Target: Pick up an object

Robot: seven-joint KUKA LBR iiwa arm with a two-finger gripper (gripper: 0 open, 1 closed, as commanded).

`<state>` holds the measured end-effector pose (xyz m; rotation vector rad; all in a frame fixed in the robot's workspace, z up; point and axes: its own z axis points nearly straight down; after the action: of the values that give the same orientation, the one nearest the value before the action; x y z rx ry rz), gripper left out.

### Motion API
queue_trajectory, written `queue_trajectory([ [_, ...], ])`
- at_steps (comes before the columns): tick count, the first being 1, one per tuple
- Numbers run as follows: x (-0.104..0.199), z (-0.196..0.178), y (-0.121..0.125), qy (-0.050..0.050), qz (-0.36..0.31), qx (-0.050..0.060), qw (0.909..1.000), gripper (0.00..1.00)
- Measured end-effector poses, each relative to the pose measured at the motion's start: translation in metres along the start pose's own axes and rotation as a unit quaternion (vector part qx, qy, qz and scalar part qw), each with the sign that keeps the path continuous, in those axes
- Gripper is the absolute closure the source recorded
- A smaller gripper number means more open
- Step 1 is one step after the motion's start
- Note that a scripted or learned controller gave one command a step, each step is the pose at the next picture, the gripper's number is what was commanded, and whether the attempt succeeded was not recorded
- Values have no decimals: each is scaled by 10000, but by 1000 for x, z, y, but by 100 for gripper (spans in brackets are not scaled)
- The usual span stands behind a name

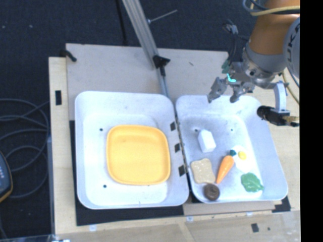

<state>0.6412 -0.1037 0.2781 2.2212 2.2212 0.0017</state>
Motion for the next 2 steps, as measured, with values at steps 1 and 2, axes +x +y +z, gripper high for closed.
queue_trajectory([
  [1,0,0,0,0,0,0,10000,0],
  [2,-2,44,5,-6,4,21,10000,0],
])
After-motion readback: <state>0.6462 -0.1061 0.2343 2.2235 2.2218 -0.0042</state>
